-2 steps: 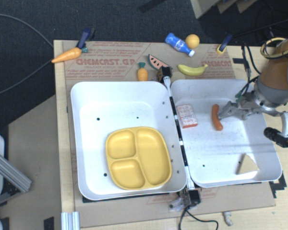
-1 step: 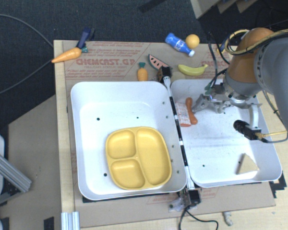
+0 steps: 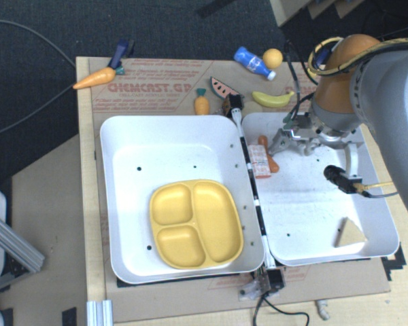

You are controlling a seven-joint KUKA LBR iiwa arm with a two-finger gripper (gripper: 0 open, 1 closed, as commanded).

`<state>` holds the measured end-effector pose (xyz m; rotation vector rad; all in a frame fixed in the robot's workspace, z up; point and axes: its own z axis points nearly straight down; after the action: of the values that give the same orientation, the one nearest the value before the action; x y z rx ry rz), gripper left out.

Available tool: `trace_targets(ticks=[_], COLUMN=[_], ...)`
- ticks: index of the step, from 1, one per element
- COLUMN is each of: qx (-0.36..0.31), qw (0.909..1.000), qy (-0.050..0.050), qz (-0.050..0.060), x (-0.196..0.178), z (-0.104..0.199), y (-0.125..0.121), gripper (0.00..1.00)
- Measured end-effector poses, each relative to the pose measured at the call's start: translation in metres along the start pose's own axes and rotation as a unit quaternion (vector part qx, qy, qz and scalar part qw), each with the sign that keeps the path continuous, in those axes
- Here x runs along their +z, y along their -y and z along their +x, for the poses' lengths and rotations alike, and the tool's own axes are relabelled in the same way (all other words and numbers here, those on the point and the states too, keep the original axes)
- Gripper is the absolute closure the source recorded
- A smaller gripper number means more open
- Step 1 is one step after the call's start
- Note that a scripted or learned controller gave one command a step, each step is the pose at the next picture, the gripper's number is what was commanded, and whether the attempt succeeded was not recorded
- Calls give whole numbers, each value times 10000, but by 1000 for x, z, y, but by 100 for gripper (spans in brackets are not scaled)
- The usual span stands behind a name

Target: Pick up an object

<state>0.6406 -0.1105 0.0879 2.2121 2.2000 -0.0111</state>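
Objects for picking lie in the right-hand shallow white bin [image 3: 377, 216], three in all: one small red-and-white packet [image 3: 260, 161] and one short orange piece [image 3: 268, 156] touching it, both against the bin's left wall, and one tan wedge-shaped block [image 3: 349, 233] near the bin's front right corner. The left-hand shallow white bin [image 3: 122, 155] holds one yellow plastic plate with three compartments [image 3: 195, 223], resting toward its front.

The grey arm with its orange band [image 3: 340, 87] reaches in from the right, and its metal two-finger gripper [image 3: 296, 140] sits low over the back of the right bin, just beside the packet. Whether its fingers are apart or together cannot be told from here, and nothing is seen between them.

On the cardboard behind the bins lie one orange toy carrot [image 3: 95, 79], one small orange toy fruit [image 3: 202, 104], one watermelon slice [image 3: 221, 87], one blue bottle [image 3: 252, 62], one yellow ball [image 3: 273, 58] and one yellow banana [image 3: 272, 99].
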Motion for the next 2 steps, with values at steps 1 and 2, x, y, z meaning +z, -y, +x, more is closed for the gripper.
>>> trace_targets(ticks=[1,2], qx=[18,16], qw=[10000,10000], qy=[30,9], qz=[-56,-59], x=[-3,-3], z=[5,4], y=[5,10], gripper=[0,0])
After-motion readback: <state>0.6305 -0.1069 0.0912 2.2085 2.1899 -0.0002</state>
